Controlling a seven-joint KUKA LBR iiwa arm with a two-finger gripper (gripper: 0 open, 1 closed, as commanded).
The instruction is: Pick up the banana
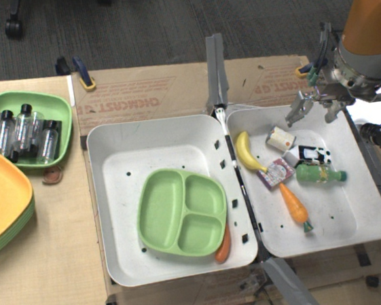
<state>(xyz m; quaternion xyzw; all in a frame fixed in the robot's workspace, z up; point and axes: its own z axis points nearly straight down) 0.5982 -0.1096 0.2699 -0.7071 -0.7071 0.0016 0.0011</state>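
Observation:
The yellow banana [245, 151] lies in the right bin [362, 221] near its left wall, curving from upper left to lower right. My gripper [314, 112] hangs over the bin's far right corner, well to the right of the banana and apart from it. Its two fingers [298, 111] are spread open and hold nothing.
Close to the banana lie a white block [280, 137], a purple packet [277, 173], a carrot [294, 203], a green bottle [319, 174] and a black-and-white item [312, 154]. The left bin [110, 164] holds a green divided plate [182, 212]. A green tray of bottles [27, 129] and orange plates [1, 197] sit far left.

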